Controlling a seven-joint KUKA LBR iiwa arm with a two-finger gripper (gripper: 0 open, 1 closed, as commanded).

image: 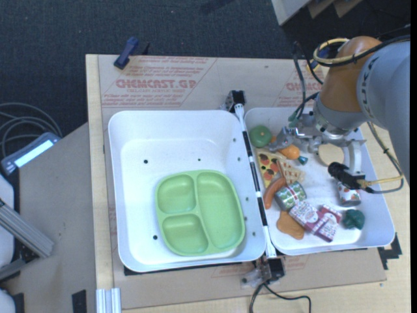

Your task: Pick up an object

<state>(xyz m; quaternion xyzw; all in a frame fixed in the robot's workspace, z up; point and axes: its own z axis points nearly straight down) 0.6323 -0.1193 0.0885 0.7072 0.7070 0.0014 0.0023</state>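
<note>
Toy food (306, 217) below claw (305, 142)

A light green divided plate (199, 212) lies in a white bin (130, 135); the arm (365, 77) is grey and orange.

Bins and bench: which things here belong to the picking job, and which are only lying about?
Job:
gripper
right bin with small items: green ball, pizza slice, can, pink carton

Lying about:
green tray in left bin
blue clip
cables
</note>
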